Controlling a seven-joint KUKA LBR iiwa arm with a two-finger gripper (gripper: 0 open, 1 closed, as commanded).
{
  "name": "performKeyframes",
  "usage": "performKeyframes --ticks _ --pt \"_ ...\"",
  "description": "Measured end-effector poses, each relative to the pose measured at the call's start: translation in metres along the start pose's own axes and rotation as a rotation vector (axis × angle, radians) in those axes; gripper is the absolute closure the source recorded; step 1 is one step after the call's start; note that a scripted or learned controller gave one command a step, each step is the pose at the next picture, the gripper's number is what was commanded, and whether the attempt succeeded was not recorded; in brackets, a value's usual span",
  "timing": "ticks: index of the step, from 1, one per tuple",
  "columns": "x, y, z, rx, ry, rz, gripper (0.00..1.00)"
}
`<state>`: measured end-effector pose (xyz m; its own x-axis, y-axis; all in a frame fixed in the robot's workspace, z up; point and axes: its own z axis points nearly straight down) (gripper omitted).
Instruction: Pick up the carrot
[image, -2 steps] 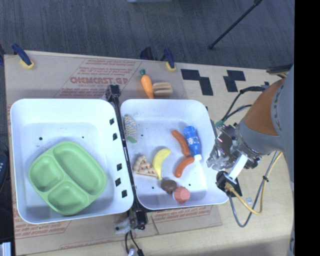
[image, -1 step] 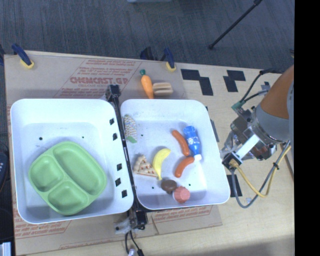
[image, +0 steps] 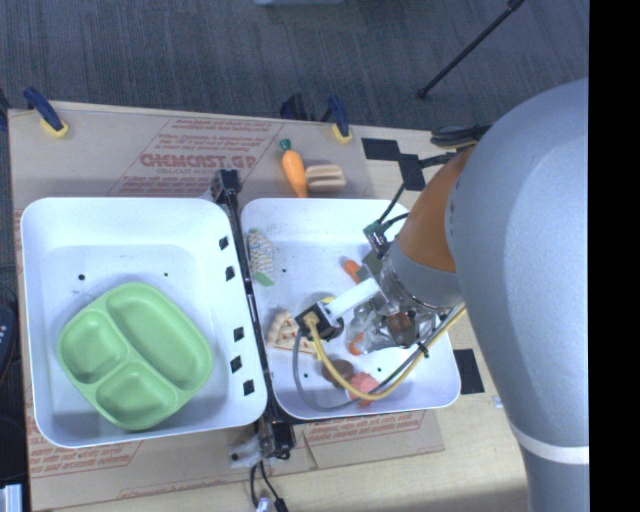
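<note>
The hand (image: 388, 330) hangs low in the right bin (image: 310, 235), toward its right side. The wrist hides it, so I cannot tell whether it is wide or narrow. Just beside it lie a small orange piece (image: 357, 347) and a pink-brown lump (image: 354, 381), perhaps toy food. The carrot (image: 293, 170) lies outside both bins on the surface (image: 180, 150), past the right bin's far rim and close beside a tan block (image: 325, 179). A green divided plate (image: 135, 355) sits in the left bin (image: 60, 230).

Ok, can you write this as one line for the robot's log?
task: pick up carrot | arm: down in right bin | carrot: outside bins, on cardboard beside tan block | status: not picked
</note>
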<state>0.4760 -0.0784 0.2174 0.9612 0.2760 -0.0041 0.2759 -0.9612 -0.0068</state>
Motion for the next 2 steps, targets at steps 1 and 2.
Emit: performKeyframes --ticks 1,2 --pt "0.0 0.0 0.0 0.0 0.0 0.0 0.0" --pt "0.014 -0.047 -0.05 -0.003 0.001 -0.163 0.0"
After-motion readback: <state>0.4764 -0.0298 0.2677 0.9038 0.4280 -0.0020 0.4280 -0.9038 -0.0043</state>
